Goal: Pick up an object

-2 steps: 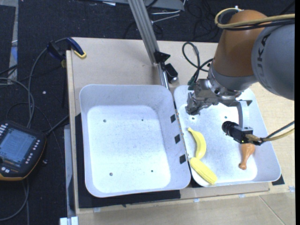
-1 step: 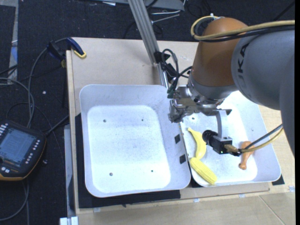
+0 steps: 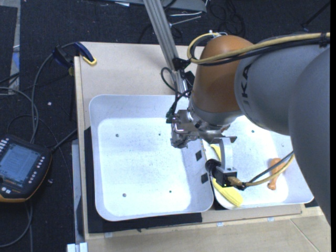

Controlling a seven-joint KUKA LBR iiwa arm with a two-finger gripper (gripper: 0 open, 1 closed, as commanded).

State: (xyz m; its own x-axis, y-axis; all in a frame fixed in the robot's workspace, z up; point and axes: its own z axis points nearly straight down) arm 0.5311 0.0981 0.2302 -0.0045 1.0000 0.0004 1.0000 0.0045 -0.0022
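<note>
The claw (image 3: 179,139) is hovering over the ridge where the left bin (image 3: 136,161) and the right bin (image 3: 254,154) are meeting, near the frame's centre. Whether it is open or closed I cannot tell, and nothing is showing in its hold. The nearest candidate, a yellow object (image 3: 231,196), is lying below and to the right of the claw in the right bin's lower left corner, its long axis slanting from upper left to lower right. An orange object (image 3: 274,173) is sitting farther right.

Open room across left bin (image 3: 142,161)
</note>
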